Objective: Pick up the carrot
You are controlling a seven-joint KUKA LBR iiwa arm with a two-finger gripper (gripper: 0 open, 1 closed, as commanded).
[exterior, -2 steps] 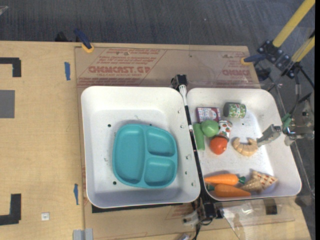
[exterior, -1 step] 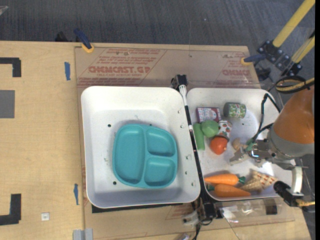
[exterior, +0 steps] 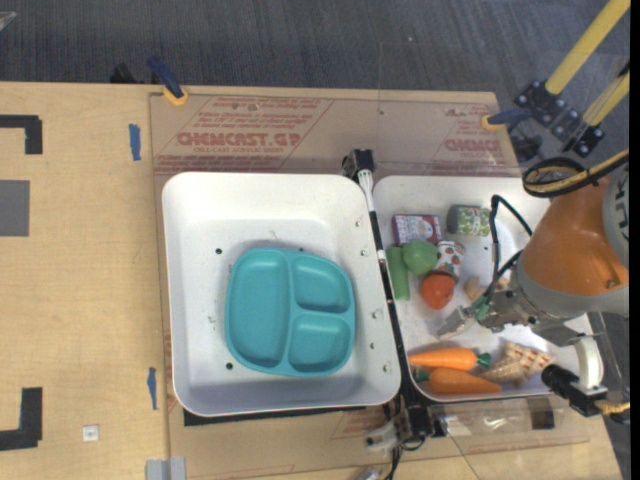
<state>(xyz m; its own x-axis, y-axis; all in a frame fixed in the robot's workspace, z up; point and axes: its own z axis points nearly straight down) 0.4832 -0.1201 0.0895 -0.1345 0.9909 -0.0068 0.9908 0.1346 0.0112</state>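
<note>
Orange carrot lies lengthwise left-right, just below-left of my gripper, and honestly can't tell whether that claw is gripping anything.

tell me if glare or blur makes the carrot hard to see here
Camera view: even lighting, no strong glare on the right bin; the carrot reads sharp and orange near the front wall; the small items beside the pincer look soft and hard to name.

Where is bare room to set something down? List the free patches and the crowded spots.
Free: the left bin's floor around the teal plate, and the plate's compartments. Crowded: the right bin, where the carrots, tomato and packets sit beside the gripper.
</note>
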